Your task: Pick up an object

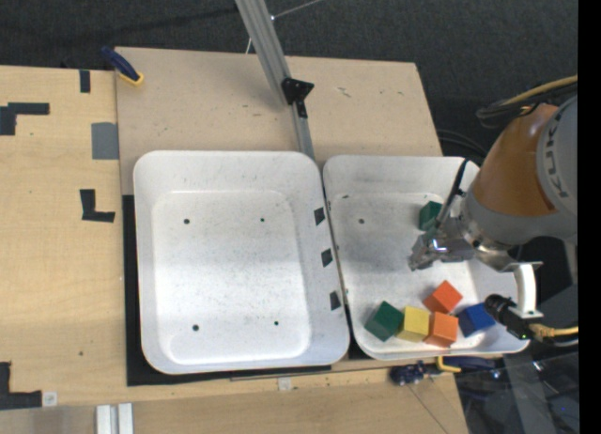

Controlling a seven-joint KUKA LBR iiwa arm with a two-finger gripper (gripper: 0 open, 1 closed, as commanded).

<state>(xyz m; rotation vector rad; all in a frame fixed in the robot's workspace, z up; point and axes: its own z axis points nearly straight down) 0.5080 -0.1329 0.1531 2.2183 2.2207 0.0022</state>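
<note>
Gripper (424,255) hovering low in the right bin (376,188).
I'm seeing it beside a dark green block (430,213); possibly touching, and I cannot tell its grip state.

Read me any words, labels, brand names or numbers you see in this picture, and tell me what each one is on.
No readable text anywhere.
Coloured blocks in the right bin: plain faces, no letters or numbers.
Left bin: only small dark dots, no writing.
Black tape pieces on the wooden bench: shapes, not letters.
Grey patch on the bench: blank.
Arm and gripper: no brand mark legible.
</note>
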